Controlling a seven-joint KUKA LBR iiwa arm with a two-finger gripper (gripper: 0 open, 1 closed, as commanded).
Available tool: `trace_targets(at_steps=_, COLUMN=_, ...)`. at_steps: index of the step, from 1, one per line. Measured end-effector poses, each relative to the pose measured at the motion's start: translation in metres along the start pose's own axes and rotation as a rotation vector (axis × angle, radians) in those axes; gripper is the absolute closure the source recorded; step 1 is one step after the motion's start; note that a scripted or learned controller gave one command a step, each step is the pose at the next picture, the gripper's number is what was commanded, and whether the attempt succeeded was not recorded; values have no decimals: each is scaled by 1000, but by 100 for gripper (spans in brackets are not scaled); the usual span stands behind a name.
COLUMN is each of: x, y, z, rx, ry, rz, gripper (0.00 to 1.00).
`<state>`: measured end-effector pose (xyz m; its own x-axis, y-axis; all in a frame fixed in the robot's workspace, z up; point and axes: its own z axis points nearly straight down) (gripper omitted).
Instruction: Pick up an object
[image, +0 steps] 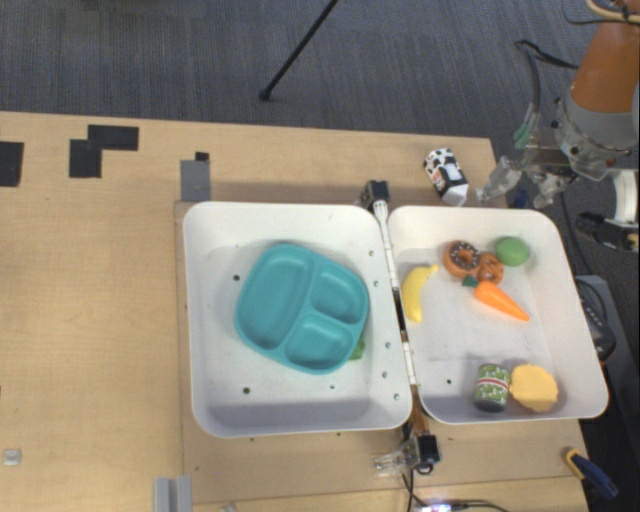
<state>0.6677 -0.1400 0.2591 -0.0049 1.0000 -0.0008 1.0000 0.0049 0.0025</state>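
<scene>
Toys fill right bin (575, 330) — teal plate (303, 307) in left bin (200, 330).

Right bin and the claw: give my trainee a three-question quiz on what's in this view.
1. True or false: the claw is holding the carrot.
2. Which item lies nearest the divider between the bins?
A. green ball
B. banana
C. yellow block
3. Fill in: the left bin holds a teal divided ____.

Key
1. False. The carrot lies on the floor of the right bin, while the claw hangs above the bench past that bin's far rim, near a black-and-white cow toy.
2. B.
3. plate.
</scene>
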Motion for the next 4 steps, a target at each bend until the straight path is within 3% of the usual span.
trace_targets(at_steps=1, x=-8, y=-53, z=173, rx=-3, ry=0, rz=-15, gripper=0)
trace_targets(at_steps=2, x=-7, y=-51, z=161, rx=-8, ry=-1, rz=-16, gripper=100)
trace_targets(at_steps=3, x=-13, y=-131, z=171, rx=-8, ry=-3, rz=-193, gripper=100)
trace_targets(at_steps=4, x=-13, y=-131, z=172, rx=-7, ry=-3, rz=-193, gripper=0)
